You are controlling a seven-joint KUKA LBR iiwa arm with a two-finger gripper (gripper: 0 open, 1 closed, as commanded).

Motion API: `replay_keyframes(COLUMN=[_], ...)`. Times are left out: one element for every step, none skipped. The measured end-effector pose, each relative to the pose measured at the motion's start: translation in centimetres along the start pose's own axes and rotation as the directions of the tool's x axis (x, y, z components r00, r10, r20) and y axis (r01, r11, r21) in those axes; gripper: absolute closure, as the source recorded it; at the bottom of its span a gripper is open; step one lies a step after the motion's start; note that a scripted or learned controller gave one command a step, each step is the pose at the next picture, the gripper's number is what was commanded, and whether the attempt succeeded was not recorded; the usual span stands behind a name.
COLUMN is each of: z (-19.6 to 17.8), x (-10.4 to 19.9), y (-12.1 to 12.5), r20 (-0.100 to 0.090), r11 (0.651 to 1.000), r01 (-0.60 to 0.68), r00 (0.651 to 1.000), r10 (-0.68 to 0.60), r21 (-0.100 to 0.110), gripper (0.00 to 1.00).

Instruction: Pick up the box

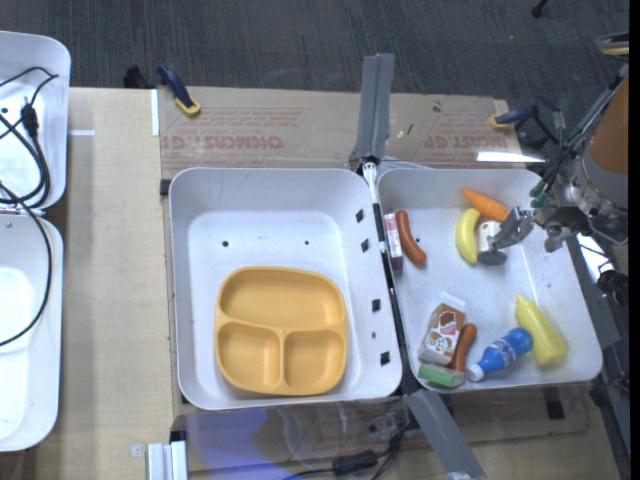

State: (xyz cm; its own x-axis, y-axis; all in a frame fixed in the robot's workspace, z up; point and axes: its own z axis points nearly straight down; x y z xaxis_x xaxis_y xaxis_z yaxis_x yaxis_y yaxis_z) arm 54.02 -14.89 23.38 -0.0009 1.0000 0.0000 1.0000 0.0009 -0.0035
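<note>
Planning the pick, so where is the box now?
The box lies in the right bin, near its front edge, touching a sausage and left of the blue bottle.

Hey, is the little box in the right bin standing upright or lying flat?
Lying flat. The box rests on the right bin floor with its printed face up, beside a sausage; the gripper is apart from it.
</note>
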Motion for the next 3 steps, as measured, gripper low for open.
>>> replay_keyframes(z=[14.1,14.3,14.3], x=[5.1,5.6,5.0], y=[-4.8,-0.6,5.0], r20=[-0.001,0.0,0.001], r11=[0.999,0.999,0.989], r01=[-0.053,-0.053,-0.145], r00=[0.999,0.999,0.989], r10=[0.053,0.053,0.145], r21=[-0.002,-0.002,-0.001], gripper=[0.0,0.0,0.0])
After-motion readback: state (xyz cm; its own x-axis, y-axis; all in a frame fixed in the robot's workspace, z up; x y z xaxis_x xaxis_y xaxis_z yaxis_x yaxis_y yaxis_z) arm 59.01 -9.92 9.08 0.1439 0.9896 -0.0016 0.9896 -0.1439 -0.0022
